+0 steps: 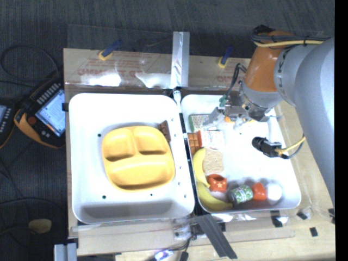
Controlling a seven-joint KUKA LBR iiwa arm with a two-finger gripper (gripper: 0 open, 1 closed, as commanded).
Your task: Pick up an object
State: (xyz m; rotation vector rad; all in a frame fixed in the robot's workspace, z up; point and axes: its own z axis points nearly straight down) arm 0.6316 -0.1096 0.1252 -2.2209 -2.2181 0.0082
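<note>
Two white bins sit side by side on the surface (76,64). Landmark for this report: the yellow tray (138,156), which lies in the left bin (81,145) and takes up most of its floor.

Right of the tray, across the shared rims, the right bin (288,173) holds the loose items. A banana (202,186) lies along that bin's wall nearest the tray, curving toward the front corner. A slice of bread (214,161) rests just right of the banana, with a red item (217,183) in front of it. Further right along the front wall sit a green can (240,194), a second red item (259,190) and a white ball (273,191), close together. A flat white packet (213,139) lies behind the bread.

The hand (231,110) is over the rear part of the right bin, behind the packet and well right of the tray. Whether its grip is wide or narrow cannot be told; nothing is seen held in it. A black fitting (266,144) on a yellow cable hangs over the bin's middle.
</note>
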